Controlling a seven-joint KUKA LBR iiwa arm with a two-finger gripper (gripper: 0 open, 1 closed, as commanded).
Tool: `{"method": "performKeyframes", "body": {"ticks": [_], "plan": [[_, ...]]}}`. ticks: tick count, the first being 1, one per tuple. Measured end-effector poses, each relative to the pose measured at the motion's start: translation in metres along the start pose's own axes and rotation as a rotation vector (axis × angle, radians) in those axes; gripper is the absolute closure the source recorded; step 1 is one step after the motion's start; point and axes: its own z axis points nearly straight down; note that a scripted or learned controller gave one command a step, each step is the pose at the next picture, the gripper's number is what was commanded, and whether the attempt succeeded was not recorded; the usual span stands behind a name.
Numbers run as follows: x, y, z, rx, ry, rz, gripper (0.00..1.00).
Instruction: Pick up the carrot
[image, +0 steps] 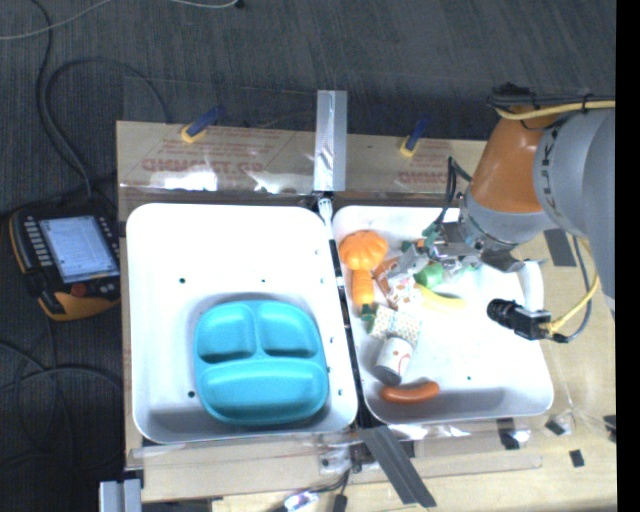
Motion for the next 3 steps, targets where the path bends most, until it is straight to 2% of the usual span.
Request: {"method": "performKeyframes", "body": {"ticks": [1, 2, 3], "plan": [[0.021, 0.025, -0.016, -0.002, 0.0, -0.198, 0.0], [-0.032, 0.044, -0.013, -0.002, 0.002, -0.154, 0.0], [-0.071, 0.072, 0.036, -0.001, 0.003, -0.003, 0.0]]}}
